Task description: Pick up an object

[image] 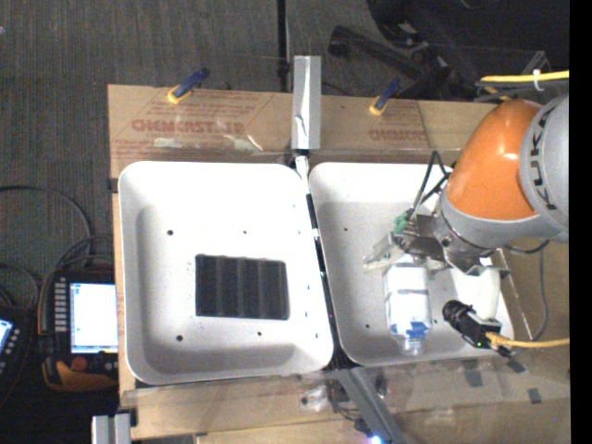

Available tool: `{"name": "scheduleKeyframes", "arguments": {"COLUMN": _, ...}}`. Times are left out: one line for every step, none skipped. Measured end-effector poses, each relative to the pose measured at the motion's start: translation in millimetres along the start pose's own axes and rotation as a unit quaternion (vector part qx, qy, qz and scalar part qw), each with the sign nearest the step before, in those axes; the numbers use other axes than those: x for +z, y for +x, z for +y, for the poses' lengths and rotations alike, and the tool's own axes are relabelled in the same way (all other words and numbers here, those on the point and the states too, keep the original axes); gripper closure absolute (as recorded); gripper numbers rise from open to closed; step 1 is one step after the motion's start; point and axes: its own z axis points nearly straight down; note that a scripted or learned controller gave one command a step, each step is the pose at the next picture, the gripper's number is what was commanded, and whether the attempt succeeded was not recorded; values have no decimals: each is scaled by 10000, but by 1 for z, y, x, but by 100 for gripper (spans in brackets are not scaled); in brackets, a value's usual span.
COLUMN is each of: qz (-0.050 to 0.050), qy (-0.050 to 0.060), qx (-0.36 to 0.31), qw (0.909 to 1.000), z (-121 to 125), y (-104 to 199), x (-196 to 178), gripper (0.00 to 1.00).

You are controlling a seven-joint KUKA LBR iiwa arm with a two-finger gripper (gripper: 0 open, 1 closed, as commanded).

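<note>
Well, the grey two-finger gripper (407, 248) sits low in the right-hand white plastic bin (347, 248), and I cannot tell its state from here. Just below it lies a clear plastic bottle with a blue cap (408, 305), seemingly not yet lifted, so the pick looks undone.

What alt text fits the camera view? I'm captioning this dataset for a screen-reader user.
A grey robot arm with an orange band reaches from the right over the right-hand shallow white bin, its gripper just above a clear plastic bottle with a blue cap lying in that bin. The left-hand shallow white bin holds a flat black ribbed rectangular block.
</note>
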Motion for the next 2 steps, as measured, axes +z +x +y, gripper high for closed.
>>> {"name": "scheduleKeyframes", "arguments": {"qz": -9, "qy": -15, "qx": 378, "qw": 9993, "z": 48, "y": -59, "x": -17, "gripper": 0}}
{"name": "scheduleKeyframes", "arguments": {"qz": -15, "qy": -55, "qx": -1291, "qw": 9916, "z": 14, "y": -114, "x": 59, "gripper": 0}}
